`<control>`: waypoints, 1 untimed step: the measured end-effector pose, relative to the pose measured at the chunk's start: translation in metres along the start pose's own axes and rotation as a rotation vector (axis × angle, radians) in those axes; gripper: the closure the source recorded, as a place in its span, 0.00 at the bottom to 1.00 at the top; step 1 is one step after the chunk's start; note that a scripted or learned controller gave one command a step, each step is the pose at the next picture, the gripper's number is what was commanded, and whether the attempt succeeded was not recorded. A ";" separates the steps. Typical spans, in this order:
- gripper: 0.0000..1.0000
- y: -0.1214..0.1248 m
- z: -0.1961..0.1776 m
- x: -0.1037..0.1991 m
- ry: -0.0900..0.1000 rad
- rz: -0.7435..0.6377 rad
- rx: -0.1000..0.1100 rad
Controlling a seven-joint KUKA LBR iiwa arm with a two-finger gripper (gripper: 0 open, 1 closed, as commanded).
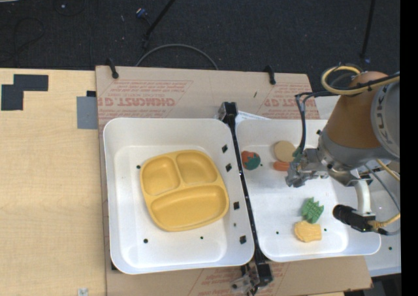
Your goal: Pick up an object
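Tool (297, 176) hovers low in right bin (261, 236) centre, positioned for the orange piece (281, 166); grip state cannot be told.

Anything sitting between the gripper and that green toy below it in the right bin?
No. In the camera view, bare white bin floor separates the gripper from the green toy. The yellow toy lies just beyond the green one.

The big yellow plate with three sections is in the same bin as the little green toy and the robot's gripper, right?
Not quite. The camera view shows the yellow plate alone in the left bin. The little green toy and the gripper are in the right bin, on the other side of the divider.
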State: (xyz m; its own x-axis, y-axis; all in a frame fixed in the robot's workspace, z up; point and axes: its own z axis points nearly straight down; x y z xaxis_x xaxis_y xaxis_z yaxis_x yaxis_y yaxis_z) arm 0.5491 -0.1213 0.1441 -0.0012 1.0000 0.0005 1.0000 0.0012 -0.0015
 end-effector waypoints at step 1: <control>1.00 -0.001 -0.041 0.000 0.000 0.000 -0.001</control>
State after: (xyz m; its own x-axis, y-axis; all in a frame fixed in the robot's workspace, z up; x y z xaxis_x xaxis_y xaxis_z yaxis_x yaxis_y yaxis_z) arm 0.5478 -0.1209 0.1854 -0.0015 1.0000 0.0004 1.0000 0.0015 -0.0009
